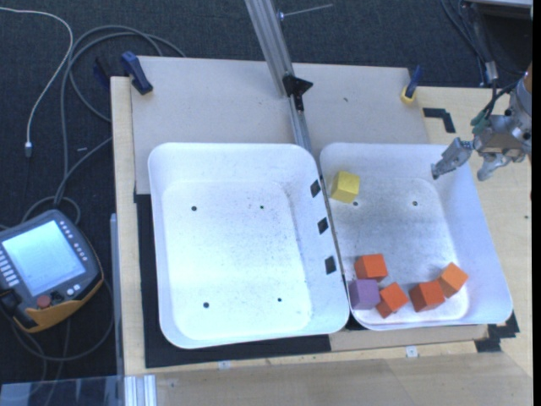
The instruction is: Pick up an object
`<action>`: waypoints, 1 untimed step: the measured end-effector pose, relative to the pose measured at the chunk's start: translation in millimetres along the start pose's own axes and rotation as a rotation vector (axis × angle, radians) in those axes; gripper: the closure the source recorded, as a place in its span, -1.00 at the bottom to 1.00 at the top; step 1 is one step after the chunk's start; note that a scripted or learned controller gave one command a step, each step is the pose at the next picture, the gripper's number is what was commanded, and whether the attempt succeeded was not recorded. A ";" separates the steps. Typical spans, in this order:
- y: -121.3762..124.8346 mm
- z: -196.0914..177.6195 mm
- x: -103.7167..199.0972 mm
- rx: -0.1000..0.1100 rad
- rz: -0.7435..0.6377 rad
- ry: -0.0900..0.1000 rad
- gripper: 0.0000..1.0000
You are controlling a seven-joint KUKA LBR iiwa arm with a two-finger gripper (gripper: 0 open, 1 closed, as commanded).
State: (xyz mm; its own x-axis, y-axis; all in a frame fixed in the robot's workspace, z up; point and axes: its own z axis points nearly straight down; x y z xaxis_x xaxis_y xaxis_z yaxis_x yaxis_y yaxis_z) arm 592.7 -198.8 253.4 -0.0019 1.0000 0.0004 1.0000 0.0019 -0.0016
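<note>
Jaws spread and empty on the gripper (467,162) at the right bin's (482,227) 2 o'clock rim, approach step, yellow cube (344,186) at 10 o'clock, orange cubes (427,294) and purple cube (365,293) near 6, next move: pick one, descend.

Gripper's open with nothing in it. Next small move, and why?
Probably swing left over the yellow foam cube. The open two-finger gripper hovers at the right white bin's upper-right edge, holding nothing, and that cube sits alone, unlike the crowded orange and purple cubes.
</note>
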 end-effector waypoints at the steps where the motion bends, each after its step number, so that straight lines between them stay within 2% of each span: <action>1: -68.9 25.7 46.9 0.006 0.001 0.005 -1.00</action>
State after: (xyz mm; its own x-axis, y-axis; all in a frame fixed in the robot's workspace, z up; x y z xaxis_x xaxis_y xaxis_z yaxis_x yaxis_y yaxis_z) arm 523.6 -152.0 227.9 -0.0013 1.0000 0.0050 1.0000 0.0013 -0.0079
